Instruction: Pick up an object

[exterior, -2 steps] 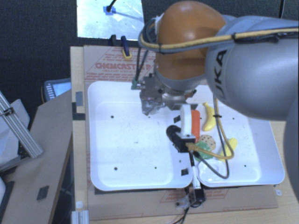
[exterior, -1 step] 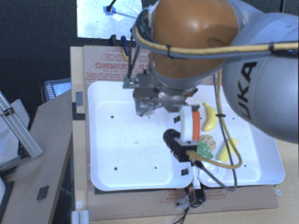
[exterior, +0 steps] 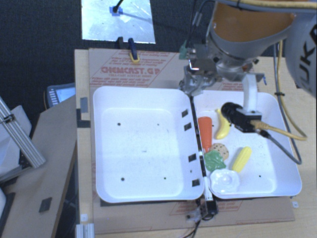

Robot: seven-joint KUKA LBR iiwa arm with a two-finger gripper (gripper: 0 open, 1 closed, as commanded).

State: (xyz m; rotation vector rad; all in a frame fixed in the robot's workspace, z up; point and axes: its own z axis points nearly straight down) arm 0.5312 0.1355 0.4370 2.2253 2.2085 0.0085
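The arm [exterior: 257, 19] hung over the far edge of the right bin [exterior: 285, 182], and its claw [exterior: 197, 82] sat near the bin's back left corner, close to the divider between the two bins; whether the claw was open or closed could not be told from this slanted view, and nothing showed held in it. The things to choose from lay in a cluster along the right bin's left side: an orange carrot [exterior: 205, 133] lying lengthwise just beside the divider, a yellow banana [exterior: 223, 126] next to it, a round cookie [exterior: 220, 151], a green leafy piece [exterior: 214, 160] touching the cookie, a yellow corn cob [exterior: 241, 159] a little apart toward the middle, and a white rounded piece [exterior: 225, 181] near the front edge. The left bin [exterior: 106, 182] lay alongside on the counter [exterior: 59, 133]. A black fitting with a yellow cable [exterior: 246, 119] hung just beside the banana's upper end, and that seemed a likely thing to snag. By my judgement the step was the approach and the choice of a target. The corn cob looked the cleanest pick, since it stood free of its neighbours with bare floor on both long sides. The carrot would be harder, being pressed toward the wall. A good attempt would bring the claw straight down across the cob's narrow width, centred along its length, and lift only once it was firmly gripped.
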